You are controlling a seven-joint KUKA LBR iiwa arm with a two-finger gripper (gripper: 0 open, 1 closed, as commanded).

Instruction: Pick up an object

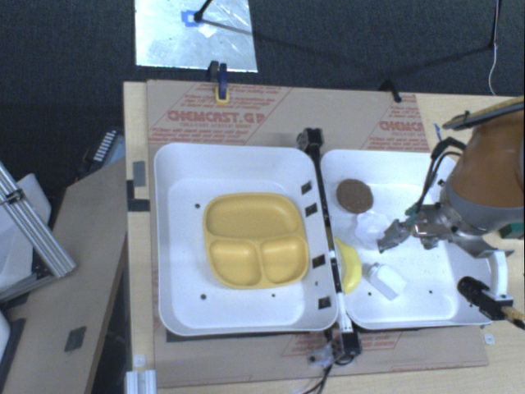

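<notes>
The gripper (392, 238) hovers over the clear cup (367, 226) — grip state unclear — which looks light, slippery, easily crushed; grip its rim gently.

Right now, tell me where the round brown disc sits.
The round brown disc lies in the right white bin, near its upper left corner, just above a clear plastic piece.

Arm (489, 179): orange band above a grey wrist, black cables looping at 9 o'clock, metallic gripper (394, 235) beyond.
</notes>
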